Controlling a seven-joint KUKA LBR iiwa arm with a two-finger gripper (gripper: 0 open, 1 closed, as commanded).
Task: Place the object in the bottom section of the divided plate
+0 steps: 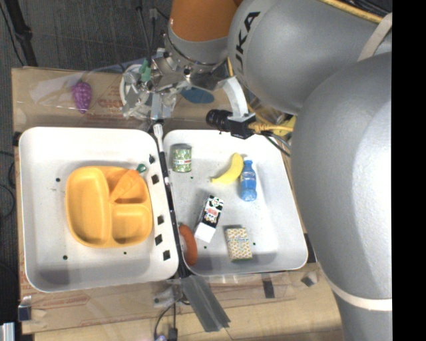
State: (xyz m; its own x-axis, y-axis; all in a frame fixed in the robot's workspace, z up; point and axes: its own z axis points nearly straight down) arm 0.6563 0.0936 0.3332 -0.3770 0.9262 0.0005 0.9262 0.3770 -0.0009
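Two white bins on the table (86, 313).
I cannot tell the tool's (154, 100) state; the banana (228, 170) looks light and soft, so hold its middle.

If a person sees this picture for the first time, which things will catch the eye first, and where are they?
The big grey arm fills the right side, its orange band at the top centre. The yellow divided plate sits in the left bin. The right bin holds small items, among them a banana and a blue bottle.
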